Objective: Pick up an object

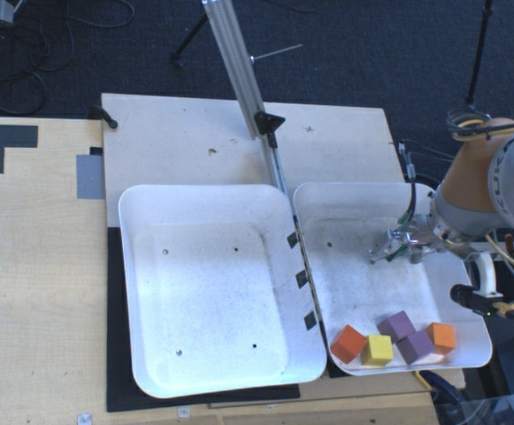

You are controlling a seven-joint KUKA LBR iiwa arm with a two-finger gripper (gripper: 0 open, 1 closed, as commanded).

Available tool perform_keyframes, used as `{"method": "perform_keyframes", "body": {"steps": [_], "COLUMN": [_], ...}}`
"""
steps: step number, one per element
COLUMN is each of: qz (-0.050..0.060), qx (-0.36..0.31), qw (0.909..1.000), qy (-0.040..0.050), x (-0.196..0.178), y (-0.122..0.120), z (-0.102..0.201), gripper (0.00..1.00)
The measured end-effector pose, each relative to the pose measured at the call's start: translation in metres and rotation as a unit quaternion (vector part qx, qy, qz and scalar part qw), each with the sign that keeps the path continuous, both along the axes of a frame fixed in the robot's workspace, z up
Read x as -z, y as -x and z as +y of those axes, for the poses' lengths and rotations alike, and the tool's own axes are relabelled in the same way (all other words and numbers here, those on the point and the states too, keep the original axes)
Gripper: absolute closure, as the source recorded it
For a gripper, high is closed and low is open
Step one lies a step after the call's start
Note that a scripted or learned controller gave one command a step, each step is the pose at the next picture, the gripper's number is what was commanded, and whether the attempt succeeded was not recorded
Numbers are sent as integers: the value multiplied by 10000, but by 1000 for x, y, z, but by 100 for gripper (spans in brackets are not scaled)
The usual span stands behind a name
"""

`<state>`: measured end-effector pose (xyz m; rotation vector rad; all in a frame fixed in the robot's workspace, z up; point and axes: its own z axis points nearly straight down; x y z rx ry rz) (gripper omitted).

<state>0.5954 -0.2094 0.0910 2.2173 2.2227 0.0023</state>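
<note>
Five small cubes, seemingly of foam or light plastic, are clustered at the near rim of the right-hand shallow white bin point(327, 204), which serves as the landmark here. A red-orange cube point(349, 343) lies nearest the bin's left wall, with a yellow cube point(379, 351) touching it; two purple cubes point(397, 325) point(414, 346) follow, and an orange cube point(443, 336) sits at the bin's near right corner.

The metal two-finger gripper point(382, 253) is seen over the bin's middle, well apart from the cluster and towards the bin's far side; nothing is seen between its tips, and how wide it stands cannot be told.

The cubes are judged light, stiff and not fragile, with flat matte faces that should not slip. A hold across two opposite flat faces is advised. The orange cube at the end offers the freest sides; the packed middle ones are likely to be nudged.
</note>
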Motion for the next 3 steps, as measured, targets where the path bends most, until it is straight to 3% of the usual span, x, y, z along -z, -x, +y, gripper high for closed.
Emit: {"method": "perform_keyframes", "body": {"steps": [1,2,3], "qz": [0,30,38], "qx": [-10,-38,-59], "qw": [10000,10000,10000], "qy": [-4,3,-1], "x": [0,-10,-9], "y": [-49,-47,-47], "z": [22,21,22], "gripper": [0,100,0]}}
